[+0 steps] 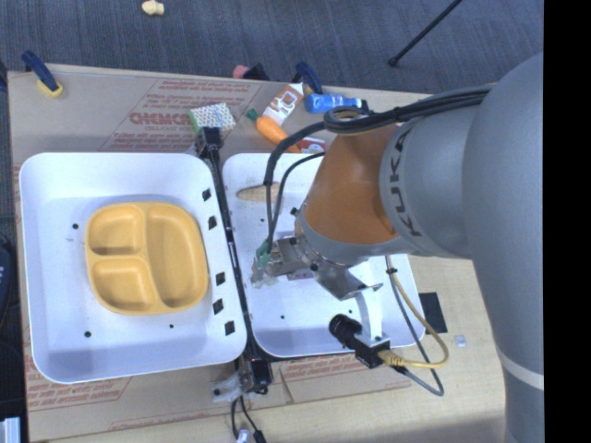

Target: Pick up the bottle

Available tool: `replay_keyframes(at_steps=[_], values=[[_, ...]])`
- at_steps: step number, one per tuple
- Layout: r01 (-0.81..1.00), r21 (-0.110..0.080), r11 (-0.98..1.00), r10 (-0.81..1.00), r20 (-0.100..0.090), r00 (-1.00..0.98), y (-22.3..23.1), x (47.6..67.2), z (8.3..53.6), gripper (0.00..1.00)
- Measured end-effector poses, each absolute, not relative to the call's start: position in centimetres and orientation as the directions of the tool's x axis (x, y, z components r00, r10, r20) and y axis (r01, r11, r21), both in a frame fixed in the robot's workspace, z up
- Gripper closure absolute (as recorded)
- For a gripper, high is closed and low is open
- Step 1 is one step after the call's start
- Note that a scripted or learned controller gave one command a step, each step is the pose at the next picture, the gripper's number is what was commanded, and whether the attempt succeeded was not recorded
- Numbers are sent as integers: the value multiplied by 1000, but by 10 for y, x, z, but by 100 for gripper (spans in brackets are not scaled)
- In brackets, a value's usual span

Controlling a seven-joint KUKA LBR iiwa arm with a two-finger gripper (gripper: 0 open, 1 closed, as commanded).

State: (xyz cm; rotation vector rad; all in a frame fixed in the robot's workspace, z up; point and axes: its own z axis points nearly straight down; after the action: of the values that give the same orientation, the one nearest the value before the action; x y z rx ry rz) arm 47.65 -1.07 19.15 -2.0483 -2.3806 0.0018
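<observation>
I work in a robotics lab, by the look of it. My grey arm [462, 164] with its orange band [346, 187] and trailing black cables [277, 169] reaches over a bench [120, 109] covered in printed cardboard, where two shallow white bins [46, 247] sit side by side, joined by a black strip with clips. Blue clamps [42, 72] grip the bench edge. Grey carpet [277, 17] lies beyond, and a thin black stand leg [439, 21] crosses it.
</observation>
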Motion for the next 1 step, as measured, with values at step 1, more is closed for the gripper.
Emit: replay_keyframes(at_steps=[1], values=[[982, -1, 191, 982, 0, -191, -30, 477, 283, 100]])
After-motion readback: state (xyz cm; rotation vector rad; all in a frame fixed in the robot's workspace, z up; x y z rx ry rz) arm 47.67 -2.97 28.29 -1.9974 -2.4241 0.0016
